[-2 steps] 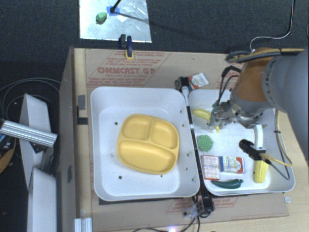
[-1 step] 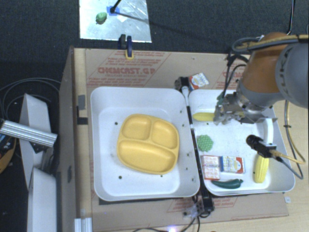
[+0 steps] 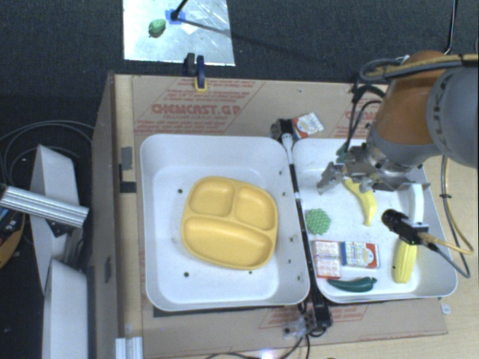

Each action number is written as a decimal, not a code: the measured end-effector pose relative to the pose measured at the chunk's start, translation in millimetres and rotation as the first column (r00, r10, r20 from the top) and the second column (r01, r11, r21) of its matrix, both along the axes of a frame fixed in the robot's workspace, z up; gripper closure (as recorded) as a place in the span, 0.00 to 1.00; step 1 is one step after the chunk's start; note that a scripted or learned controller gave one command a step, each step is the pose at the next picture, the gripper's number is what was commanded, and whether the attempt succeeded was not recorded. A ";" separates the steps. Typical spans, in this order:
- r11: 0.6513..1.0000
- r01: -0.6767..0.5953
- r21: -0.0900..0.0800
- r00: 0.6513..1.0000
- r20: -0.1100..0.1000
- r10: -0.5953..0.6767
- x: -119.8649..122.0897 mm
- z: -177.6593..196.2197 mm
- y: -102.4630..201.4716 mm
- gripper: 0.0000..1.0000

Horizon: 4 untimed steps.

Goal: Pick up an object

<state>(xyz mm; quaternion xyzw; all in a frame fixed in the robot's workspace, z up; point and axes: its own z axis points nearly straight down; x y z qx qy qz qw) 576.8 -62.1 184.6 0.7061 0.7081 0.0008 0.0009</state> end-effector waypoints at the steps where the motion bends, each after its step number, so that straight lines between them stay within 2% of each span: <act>1: 1.000 0.002 -0.002 1.000 -0.001 -0.002 15.6 -0.2 -56.9 0.00; 2: 1.000 0.002 -0.002 1.000 -0.001 -0.002 22.2 -20.9 -116.3 0.00; 3: 1.000 -0.001 0.000 1.000 -0.003 0.001 25.4 -87.8 -102.1 0.00; 4: 1.000 -0.003 -0.001 1.000 0.001 0.003 26.9 -76.3 -102.6 1.00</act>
